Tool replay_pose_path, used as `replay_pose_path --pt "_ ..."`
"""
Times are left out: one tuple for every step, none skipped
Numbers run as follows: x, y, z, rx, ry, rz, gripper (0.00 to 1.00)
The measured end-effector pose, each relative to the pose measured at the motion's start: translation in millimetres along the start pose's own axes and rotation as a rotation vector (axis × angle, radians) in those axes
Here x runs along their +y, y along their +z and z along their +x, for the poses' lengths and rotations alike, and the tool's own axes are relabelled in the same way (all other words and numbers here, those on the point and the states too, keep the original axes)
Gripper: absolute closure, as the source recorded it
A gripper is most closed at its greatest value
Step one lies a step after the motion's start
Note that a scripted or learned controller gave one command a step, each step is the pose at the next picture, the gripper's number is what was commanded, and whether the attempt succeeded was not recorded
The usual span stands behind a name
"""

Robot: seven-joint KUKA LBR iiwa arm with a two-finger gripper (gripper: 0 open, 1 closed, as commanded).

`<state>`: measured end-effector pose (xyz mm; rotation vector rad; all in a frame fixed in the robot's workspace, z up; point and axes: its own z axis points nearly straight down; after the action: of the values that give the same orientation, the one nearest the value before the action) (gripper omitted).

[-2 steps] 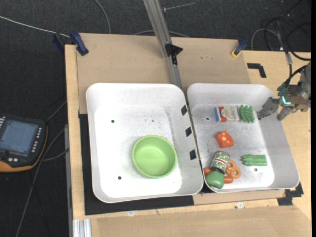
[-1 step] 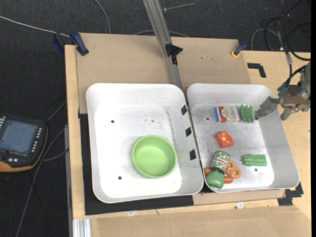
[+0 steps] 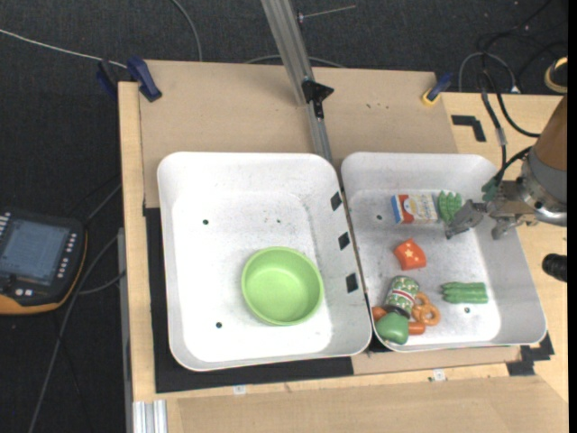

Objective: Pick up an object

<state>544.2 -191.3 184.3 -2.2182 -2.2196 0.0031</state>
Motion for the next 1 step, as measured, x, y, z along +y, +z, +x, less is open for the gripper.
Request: replay_pose_path --pt "3.9 46.0 7.1 0.000 0.000 0.000 0.00"
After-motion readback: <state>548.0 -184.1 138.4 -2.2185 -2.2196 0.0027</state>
